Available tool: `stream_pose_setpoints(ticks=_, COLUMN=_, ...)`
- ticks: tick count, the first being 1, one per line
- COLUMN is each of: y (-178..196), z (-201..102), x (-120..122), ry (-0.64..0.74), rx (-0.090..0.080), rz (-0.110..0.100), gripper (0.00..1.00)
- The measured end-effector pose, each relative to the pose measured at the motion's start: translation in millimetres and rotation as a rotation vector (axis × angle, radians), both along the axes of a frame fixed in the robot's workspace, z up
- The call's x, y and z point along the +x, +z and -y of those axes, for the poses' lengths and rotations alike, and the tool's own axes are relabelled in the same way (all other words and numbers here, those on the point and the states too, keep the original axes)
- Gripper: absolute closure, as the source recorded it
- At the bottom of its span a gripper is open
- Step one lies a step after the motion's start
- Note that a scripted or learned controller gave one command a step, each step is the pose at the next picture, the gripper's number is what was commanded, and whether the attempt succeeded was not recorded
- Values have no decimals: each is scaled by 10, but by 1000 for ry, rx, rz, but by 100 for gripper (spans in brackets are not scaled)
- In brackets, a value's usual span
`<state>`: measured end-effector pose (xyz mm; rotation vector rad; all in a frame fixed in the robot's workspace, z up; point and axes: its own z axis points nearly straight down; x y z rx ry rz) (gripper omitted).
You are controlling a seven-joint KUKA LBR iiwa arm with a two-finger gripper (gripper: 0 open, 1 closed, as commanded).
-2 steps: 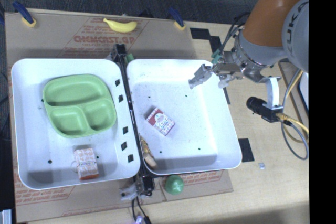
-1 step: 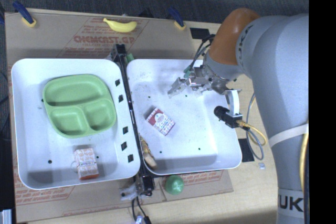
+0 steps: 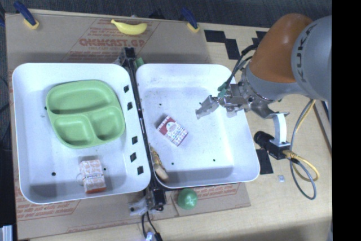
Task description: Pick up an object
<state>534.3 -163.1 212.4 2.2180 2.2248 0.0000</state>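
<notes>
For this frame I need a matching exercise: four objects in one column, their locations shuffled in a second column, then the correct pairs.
Objects:
1. green divided tray
2. red and white packet
3. yellow banana
4. green ball

Locations:
A. on the cardboard behind the bins
B. in the right bin
C. in the left bin, upper part
D. on the cardboard in front of the right bin

Pairs: 1-C, 2-B, 3-A, 4-D
</notes>
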Motion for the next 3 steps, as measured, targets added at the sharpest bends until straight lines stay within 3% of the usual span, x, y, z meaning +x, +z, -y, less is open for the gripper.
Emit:
stream_pose_setpoints(ticks=1, y=-156, z=484, x=-184, ry=2, rx=0, rz=-4, gripper=0)
stream_pose_setpoints(ticks=2, y=-537, z=423, x=202, ry=4, rx=-1, rz=-3, gripper=0)
stream_pose_setpoints(ticks=3, y=-1212, z=473, x=628, ry=5, rx=-1, rz=-3, gripper=0)
